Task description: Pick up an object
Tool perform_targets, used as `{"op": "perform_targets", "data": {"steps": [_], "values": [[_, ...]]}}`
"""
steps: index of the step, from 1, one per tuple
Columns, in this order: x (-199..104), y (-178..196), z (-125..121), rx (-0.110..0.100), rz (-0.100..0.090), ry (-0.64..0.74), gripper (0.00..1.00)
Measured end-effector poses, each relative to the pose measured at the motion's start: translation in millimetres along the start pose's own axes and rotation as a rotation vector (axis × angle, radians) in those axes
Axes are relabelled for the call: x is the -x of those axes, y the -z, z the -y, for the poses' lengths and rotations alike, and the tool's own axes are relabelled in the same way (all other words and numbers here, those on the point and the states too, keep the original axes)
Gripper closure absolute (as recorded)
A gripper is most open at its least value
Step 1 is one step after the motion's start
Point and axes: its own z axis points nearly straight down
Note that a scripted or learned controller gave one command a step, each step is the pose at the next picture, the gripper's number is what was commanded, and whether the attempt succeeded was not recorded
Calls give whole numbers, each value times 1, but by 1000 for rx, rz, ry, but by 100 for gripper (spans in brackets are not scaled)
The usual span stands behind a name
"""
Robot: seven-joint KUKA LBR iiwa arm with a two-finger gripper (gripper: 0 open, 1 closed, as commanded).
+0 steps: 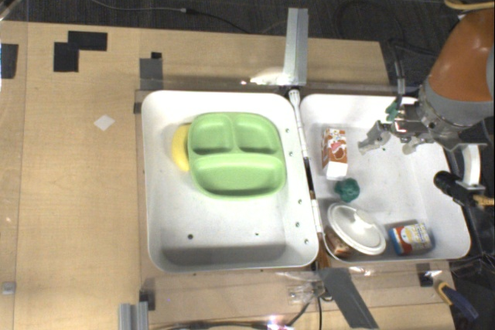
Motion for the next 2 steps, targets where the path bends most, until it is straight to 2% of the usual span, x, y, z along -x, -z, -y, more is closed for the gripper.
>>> {"op": "perform_targets", "data": {"steps": [1,2], "values": [[45,-62,-30,0,1,61,0],[-19,-92,-62,12,11,71,0]]}}
